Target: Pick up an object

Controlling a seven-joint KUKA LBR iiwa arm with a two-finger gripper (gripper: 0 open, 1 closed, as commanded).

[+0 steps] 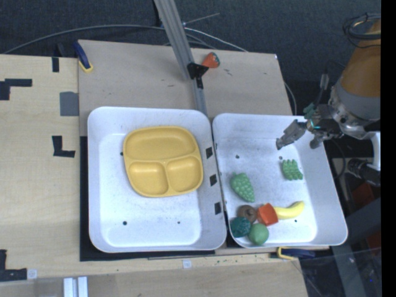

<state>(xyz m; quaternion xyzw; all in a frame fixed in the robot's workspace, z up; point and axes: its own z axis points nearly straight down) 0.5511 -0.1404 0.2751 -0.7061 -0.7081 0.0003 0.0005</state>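
My gripper [301, 137] hovers over the upper right part of the right bin [260, 129], open, with nothing between its fingers. A small green bumpy piece [291, 169] lies just below it in the bin. Further down and left lies a green grape bunch [242, 187]. At the bin's front sit a yellow banana [289, 211], an orange-red block [268, 215], a brown ring [248, 213], a teal lump [241, 227] and a green ball [258, 234], all close together.
A yellow divided plate [164, 160] lies in the left bin [105, 228]. A grey pole [176, 30] slants down to the seam between the bins at the back, with an orange clip [211, 59] beside it.
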